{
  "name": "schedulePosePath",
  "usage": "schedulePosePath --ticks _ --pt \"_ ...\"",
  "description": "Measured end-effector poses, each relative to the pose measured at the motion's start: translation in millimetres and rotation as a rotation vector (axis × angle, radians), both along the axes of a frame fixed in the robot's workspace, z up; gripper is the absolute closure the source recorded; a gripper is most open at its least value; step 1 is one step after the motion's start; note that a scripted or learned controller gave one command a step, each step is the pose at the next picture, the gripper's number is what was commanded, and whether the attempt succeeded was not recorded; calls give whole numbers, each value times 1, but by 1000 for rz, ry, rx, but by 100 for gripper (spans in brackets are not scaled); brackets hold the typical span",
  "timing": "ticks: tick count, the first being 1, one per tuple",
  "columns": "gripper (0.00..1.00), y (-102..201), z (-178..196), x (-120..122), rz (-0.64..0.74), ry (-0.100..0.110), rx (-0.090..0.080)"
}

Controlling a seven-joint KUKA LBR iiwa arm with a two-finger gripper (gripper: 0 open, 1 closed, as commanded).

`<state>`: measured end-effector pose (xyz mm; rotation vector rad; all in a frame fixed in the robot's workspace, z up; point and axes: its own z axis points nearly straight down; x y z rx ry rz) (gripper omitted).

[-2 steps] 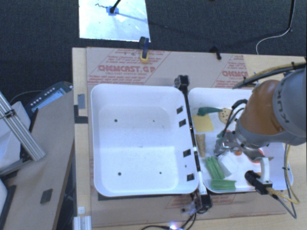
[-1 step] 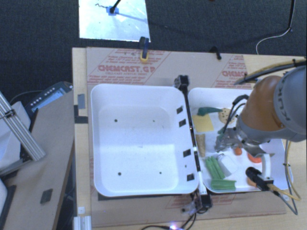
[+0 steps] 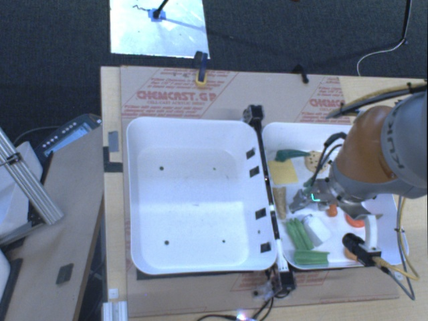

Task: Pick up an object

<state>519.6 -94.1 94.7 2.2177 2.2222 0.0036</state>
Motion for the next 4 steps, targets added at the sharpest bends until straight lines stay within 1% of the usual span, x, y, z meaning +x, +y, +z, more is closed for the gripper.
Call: schedulePosePath --ticks 1,2,3,4 --pt "0 7 -8 57 0 -4 -9" --pt "0 1 -11 5 -3 6 0" --pt "0 8 -9 45 1 -2 -6" --pt "0 7 -9 97 2 0 -8"
